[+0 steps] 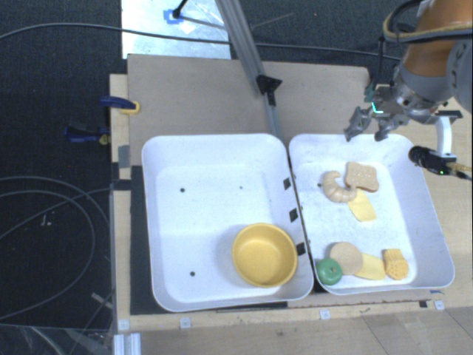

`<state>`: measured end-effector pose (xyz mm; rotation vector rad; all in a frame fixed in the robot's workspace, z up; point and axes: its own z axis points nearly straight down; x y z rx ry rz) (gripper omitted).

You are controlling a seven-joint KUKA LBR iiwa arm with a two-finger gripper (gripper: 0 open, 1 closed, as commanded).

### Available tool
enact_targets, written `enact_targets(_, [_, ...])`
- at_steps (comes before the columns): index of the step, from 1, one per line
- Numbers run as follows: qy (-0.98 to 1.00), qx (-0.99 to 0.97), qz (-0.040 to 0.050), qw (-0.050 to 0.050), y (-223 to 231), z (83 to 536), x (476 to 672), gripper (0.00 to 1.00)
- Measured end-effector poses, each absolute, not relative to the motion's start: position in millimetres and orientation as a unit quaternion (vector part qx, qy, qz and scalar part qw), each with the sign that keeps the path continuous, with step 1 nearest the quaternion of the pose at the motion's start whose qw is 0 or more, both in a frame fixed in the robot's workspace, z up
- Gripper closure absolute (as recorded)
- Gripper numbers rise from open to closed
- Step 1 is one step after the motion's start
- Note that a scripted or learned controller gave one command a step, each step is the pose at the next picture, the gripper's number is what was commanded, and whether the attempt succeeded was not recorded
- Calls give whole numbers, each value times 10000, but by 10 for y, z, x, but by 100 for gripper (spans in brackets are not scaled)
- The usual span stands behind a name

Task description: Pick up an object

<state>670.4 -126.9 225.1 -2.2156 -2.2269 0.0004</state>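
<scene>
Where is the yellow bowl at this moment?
The yellow bowl sits in the left bin, in its near right corner, close to the divide with the right bin and just left of the green ball.

yellow bowl [264,254], white bins [170,154], green ball [329,271], orange-banded grey arm [436,28]

Two shallow white plastic bins sit side by side on the table [192,98], their inner rims touching. In the left bin [177,161], a round yellow plastic bowl [264,254] stands near the front right corner. In the right bin [425,220], a slice of toy bread [361,176] lies toward the back, a curled tan croissant-like piece [337,187] just left of it and a pale yellow wedge [362,208] just in front. Along the front wall lie, left to right, a small green ball [329,272], a round beige disc [346,257], a flat yellow slice [371,268] and a small orange waffle-like block [396,264]. The two-finger gripper [367,128] hangs over the right bin's back rim.
</scene>
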Motion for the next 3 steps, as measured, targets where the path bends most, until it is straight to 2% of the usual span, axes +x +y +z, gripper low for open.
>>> enact_targets(1, [-7090, -7052, -7, -9, -1269, 2265, 6710, 0])
enact_targets(3, [-7079, -7063, 2, -6, -1314, 1332, 6750, 0])
